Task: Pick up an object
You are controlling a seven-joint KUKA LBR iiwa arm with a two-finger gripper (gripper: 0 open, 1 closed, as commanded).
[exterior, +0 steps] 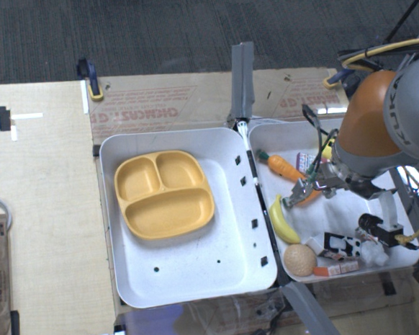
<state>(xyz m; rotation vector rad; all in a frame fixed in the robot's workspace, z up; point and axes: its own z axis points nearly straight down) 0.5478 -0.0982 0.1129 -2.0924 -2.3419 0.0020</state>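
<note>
My gripper (300, 193) hangs low in the right bin (265, 141), its metal fingers pointing left, just right of the banana (281, 221) and below the toy carrot (283, 167). The fingers look slightly apart with nothing clearly between them. A tan egg-shaped object (300, 259) lies at the bin's front left, beside a small orange-red box (337, 268) and a black-and-white item (340, 244). A small purple-and-white pack (304, 161) sits behind the carrot, partly hidden by the arm.
The left bin (186, 277) holds a yellow divided plate (165, 193) at its upper left. The arm's orange band (368, 122) and cables cover the right bin's far side. A grey divider post (242, 81) stands between the bins at the back.
</note>
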